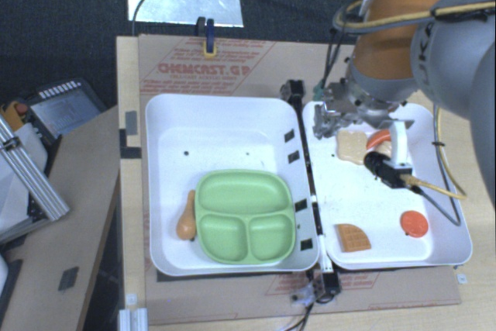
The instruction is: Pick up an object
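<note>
My gripper [328, 122] hangs over the back left part of the right bin [446, 248], close to the divider between the bins. Just to its right a pale beige slice [351, 146] lies on the bin floor, with a red-orange piece [378, 139] beside it, partly covered by the wrist. Near the front of that bin are a tan waffle-like square [353, 237] and an orange-red disc [414, 223]. Nothing shows held in the gripper.
The left bin [167, 128] holds a green divided plate [244, 215] and a tan, pear-shaped piece [187, 217] at the plate's left edge. The grey arm and its orange band [399, 23] cover the right bin's back right corner.
</note>
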You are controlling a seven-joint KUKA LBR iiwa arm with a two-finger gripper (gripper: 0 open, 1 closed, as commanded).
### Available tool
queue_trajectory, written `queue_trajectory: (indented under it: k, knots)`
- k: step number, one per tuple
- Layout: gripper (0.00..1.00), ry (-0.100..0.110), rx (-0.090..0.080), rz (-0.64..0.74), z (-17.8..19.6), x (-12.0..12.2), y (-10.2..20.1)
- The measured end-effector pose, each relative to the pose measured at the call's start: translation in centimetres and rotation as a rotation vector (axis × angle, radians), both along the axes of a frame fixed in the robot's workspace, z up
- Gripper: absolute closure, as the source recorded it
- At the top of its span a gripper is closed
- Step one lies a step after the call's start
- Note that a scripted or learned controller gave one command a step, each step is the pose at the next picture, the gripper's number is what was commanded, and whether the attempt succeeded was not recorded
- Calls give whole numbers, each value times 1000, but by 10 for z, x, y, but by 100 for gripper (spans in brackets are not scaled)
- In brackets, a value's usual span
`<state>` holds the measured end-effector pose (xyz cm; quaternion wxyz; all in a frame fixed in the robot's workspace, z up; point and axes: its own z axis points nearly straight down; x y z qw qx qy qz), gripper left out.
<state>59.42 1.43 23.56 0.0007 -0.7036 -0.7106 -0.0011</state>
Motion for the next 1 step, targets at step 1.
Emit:
queue_trajectory:
  k: [1]
  knots:
    - [100,1,0,1,3,-23,56]
